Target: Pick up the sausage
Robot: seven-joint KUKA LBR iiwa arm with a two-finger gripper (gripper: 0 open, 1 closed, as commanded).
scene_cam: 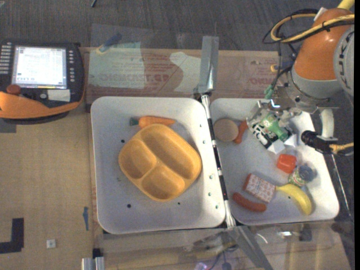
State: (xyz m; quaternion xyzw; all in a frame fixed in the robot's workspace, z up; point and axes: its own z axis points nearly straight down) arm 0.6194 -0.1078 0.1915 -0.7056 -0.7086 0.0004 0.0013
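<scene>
One sausage (249,202) is seen near the front edge of the right bin (332,207), just beside a pink wafer (260,188) and near a banana (297,198). The gripper (269,127) is placed well apart, toward the back. Whether anything is gripped cannot be told. One carrot (157,121) is half hidden behind the yellow tray (160,161).

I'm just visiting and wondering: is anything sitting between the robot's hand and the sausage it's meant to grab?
Nothing tall blocks it. The hand hangs over the back of the right bin, and the sausage lies near the front edge. A pink patterned block lies right beside the sausage on the hand's side, so it crowds the approach somewhat.
</scene>
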